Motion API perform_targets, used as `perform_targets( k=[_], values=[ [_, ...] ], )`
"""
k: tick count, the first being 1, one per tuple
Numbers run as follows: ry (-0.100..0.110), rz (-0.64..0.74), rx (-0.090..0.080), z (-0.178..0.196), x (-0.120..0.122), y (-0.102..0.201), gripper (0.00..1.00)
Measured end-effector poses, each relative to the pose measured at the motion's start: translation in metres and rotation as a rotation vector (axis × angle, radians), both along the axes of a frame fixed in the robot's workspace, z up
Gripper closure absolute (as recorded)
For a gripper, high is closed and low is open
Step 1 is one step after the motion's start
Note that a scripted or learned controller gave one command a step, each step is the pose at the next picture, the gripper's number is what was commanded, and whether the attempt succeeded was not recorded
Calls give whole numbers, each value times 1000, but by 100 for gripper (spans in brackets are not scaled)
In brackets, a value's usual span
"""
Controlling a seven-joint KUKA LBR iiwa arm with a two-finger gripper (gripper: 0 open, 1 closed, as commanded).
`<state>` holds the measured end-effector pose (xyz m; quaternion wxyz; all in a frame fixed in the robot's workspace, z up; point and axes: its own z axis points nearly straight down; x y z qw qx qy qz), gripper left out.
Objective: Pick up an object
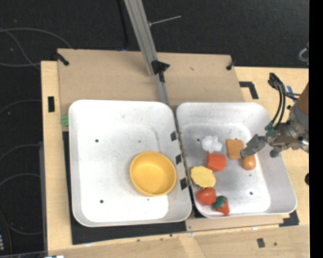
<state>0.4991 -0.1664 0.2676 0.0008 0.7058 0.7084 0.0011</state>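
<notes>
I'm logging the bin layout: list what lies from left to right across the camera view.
Yellow bowl → yellow toy → red block → orange block → small orange ball → end effector, just above the ball.

White bins [118,117], yellow bowl [153,173], yellow lump [203,177], white piece [210,143], orange block [234,148], orange ball [249,163], red pepper [216,162], red tomato [206,196], red-and-green strawberry [222,204], tan tabletop [113,69].
</notes>
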Motion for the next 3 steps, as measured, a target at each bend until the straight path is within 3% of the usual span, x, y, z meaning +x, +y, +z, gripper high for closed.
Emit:
perform_targets(
  k=[1,3],
  values=[
    [0,-1,0,0,0,0,0],
    [6,-5,-2,-92,-5,-17,0]
  ],
)
